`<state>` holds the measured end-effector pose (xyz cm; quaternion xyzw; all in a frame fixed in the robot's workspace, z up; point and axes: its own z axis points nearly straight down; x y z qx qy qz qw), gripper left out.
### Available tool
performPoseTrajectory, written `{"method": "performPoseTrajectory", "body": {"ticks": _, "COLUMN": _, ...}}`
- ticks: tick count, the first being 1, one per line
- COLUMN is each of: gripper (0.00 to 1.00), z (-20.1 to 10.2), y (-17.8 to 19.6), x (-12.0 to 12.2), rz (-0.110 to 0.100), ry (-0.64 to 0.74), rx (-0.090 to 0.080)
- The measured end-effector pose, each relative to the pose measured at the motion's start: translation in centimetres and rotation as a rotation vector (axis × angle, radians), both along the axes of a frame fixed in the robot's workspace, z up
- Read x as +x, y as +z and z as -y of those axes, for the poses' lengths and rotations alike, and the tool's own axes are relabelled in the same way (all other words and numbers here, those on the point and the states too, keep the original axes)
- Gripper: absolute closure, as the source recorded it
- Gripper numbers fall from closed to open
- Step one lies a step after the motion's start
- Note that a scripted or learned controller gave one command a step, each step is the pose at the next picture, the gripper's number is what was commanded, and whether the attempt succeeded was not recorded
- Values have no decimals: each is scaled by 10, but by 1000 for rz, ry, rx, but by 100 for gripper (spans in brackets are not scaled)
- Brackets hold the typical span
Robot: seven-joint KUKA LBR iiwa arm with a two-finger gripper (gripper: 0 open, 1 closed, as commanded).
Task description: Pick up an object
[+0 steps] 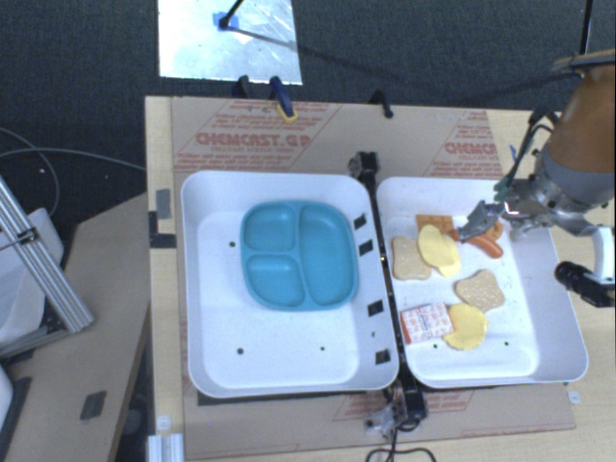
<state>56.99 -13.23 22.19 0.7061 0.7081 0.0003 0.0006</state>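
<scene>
Orange sausage (489,246) lies in the right bin (558,349), just beside the hand (478,225), whose grip I cannot tell. Bread slices (410,259) and yellow pieces (438,249) lie nearby; a blue divided plate (297,255) sits in the left bin (207,287).

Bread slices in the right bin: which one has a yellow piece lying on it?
The upper-left bread slice, beside the bin divider; a yellow piece overlaps its right edge. The lower slice lies uncovered.

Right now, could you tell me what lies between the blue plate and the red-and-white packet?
In the camera view, between the blue plate and the red-and-white packet run the two bins' adjoining white walls, with black clips along that seam.
</scene>
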Motion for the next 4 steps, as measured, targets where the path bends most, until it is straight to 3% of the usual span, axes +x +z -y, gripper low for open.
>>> {"method": "performPoseTrajectory", "body": {"ticks": 1, "gripper": 0, "z": -117, "y": 19, "x": 25, "rz": 3, "ry": 13, "rx": 4}}
{"method": "performPoseTrajectory", "body": {"ticks": 2, "gripper": 100, "z": -109, "y": 29, "x": 24, "rz": 3, "ry": 3, "rx": 1}}
{"method": "performPoseTrajectory", "body": {"ticks": 3, "gripper": 100, "z": -142, "y": -10, "x": 15, "rz": -3, "ry": 4, "rx": 1}}
{"method": "performPoseTrajectory", "body": {"ticks": 4, "gripper": 100, "z": -222, "y": -39, "x": -7, "rz": -4, "ry": 8, "rx": 4}}
